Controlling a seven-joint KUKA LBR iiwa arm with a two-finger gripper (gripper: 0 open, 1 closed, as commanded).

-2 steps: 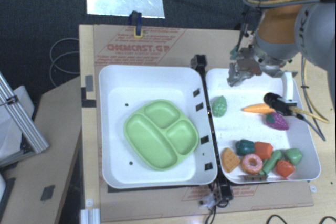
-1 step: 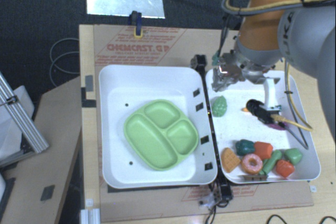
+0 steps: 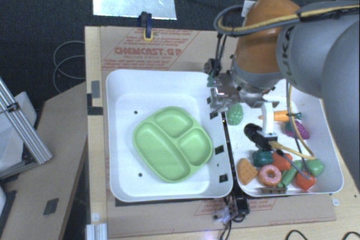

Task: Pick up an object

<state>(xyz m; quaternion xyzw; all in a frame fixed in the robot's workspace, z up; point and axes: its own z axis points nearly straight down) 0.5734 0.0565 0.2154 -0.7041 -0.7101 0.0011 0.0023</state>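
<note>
Two bins sat side by side on the counter (image 3: 67, 121). The left bin (image 3: 121, 121) held a divided tray (image 3: 171, 143) near its middle. The right bin (image 3: 332, 168) held a heap of toy foods (image 3: 275, 168) toward its near end, with the arm (image 3: 320, 48) hanging over its far end.

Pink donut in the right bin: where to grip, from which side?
Hedged: come straight down on the pink donut and pinch across its ring. It lies flat near the front wall of the right bin, hemmed in by other toy food, so side approaches look blocked. The gripper is at the bin's far end.
</note>
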